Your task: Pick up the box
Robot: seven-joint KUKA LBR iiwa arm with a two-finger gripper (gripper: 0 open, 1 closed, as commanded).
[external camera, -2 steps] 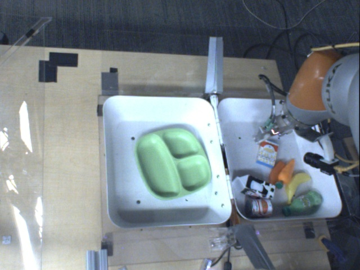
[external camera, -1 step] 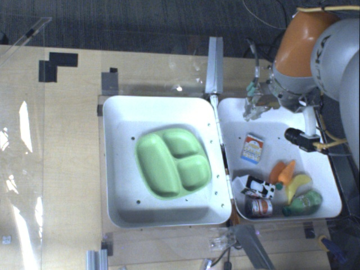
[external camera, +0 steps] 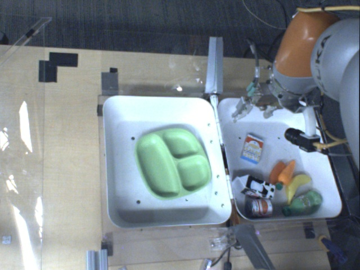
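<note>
Box (external camera: 253,148) lies flat on the floor of the right bin (external camera: 236,110), apart from the heap of toy food (external camera: 289,184) near the front. It looks like a small carton, light and stiff, perhaps a little smooth. I judge the best hold is across its two long edges. Gripper (external camera: 254,104) hangs above the far edge of the bin, fingers spread and empty.

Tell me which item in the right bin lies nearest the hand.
The small box, lying apart, just below the hand; the other items crowd the bin's lower end.
</note>
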